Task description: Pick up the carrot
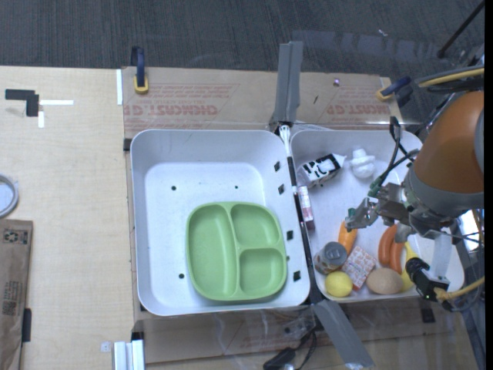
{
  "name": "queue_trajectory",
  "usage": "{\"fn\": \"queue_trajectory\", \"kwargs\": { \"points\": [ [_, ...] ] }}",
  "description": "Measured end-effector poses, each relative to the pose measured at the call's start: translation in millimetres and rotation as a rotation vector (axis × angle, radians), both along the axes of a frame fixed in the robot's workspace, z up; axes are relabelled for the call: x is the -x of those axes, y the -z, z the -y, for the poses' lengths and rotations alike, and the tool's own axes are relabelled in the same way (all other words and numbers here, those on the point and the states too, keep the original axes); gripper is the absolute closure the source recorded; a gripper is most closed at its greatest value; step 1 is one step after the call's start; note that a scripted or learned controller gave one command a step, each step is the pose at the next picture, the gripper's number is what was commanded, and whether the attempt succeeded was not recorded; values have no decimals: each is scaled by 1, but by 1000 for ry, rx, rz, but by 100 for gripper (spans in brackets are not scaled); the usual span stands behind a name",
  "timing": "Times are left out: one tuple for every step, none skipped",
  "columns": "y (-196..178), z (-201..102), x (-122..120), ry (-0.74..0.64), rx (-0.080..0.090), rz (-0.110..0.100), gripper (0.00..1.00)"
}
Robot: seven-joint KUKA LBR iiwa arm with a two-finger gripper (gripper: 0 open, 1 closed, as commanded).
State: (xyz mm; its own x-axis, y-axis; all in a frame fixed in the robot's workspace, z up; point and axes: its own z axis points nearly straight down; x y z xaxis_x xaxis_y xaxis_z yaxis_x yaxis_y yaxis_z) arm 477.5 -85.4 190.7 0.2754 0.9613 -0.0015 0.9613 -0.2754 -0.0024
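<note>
The grey arm with its orange band [456,141] leans in from three o'clock and hangs over the right-hand shallow white bin [327,139], and its two-finger gripper [363,216] sits low over the middle of that bin, right above the clutter. The carrot, a short orange tapered vegetable [348,237], lies just beneath the gripper at about six o'clock from it, its upper end tucked under the metal finger tips; how wide the claw stands is hard to read from this slant, and I cannot tell whether it has any grip on the carrot or merely hovers over it. At five o'clock from the carrot lies a small pink-and-white patterned packet [360,265], and at seven o'clock a round grey tin lid [333,253], touching the carrot's lower end. Below those, a yellow lemon [338,284] sits at the bin's near rim, with a tan potato-shaped lump [384,281] beside it at three o'clock. A second orange piece [387,245] stands at three o'clock from the carrot, partly under the wrist. Toward twelve o'clock rest a black-and-white small box [321,169] and a white crumpled object [361,163]. Over in the left white bin [154,206], a light green three-compartment plastic plate [236,250] lies at five o'clock of its floor.
</note>
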Motion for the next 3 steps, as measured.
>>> {"fn": "queue_trajectory", "kwargs": {
  "points": [
    [91,21,-7,30,-1,-2,0],
    [81,22,-7,35,-1,-3,100],
    [-23,-8,-18,214,1,-1,100]
  ]
}}
